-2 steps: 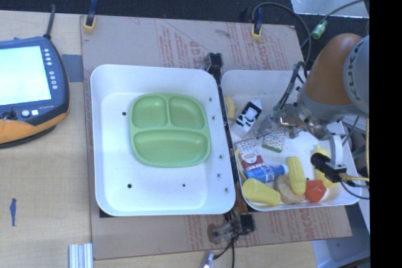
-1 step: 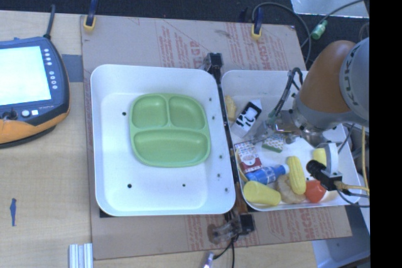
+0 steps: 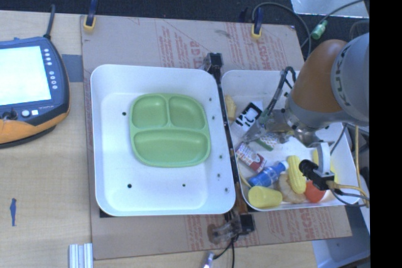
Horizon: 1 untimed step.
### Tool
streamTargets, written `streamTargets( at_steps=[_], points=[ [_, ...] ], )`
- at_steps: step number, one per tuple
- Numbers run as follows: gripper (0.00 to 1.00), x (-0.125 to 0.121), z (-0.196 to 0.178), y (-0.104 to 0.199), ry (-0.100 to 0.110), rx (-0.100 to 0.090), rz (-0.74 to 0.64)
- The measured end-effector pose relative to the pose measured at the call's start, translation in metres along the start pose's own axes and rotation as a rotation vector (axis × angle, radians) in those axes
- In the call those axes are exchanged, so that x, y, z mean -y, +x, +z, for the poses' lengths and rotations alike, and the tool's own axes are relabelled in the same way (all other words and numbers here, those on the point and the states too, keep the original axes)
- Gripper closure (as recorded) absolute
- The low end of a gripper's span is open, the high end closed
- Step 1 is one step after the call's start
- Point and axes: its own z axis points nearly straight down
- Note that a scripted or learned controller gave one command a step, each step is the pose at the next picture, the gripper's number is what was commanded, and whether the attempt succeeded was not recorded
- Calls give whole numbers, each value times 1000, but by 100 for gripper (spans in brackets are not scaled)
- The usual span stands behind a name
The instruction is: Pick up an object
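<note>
At the right bin's (image 3: 246,81) near edge lie a yellow lemon-like toy (image 3: 264,198), a small blue bottle (image 3: 267,174) and a red-and-white packet (image 3: 250,157). Above them the gripper (image 3: 267,128) hangs low over the clutter, its state impossible to tell. Across the divider, a green divided plate (image 3: 169,130) rests in the left bin (image 3: 113,198).

On the worktop (image 3: 44,198) two bins sit side by side, touching along one edge. The left bin (image 3: 107,191) holds a divided plate (image 3: 169,130) near its centre. The right bin (image 3: 251,81), at 3 o'clock of the left one, holds a heap of small things: a card (image 3: 250,114) toward 11 o'clock, a bottle (image 3: 267,174) mid-bin, a lemon (image 3: 264,198) at 6 o'clock. The arm (image 3: 326,81) overhangs it from 3 o'clock. A tablet (image 3: 28,88) lies at 9 o'clock, well apart from the bins.
</note>
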Motion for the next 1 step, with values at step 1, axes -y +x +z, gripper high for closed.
streamTargets(
  at_steps=[1],
  points=[
    [0,-27,0,-22,2,-5,2]
  ],
)
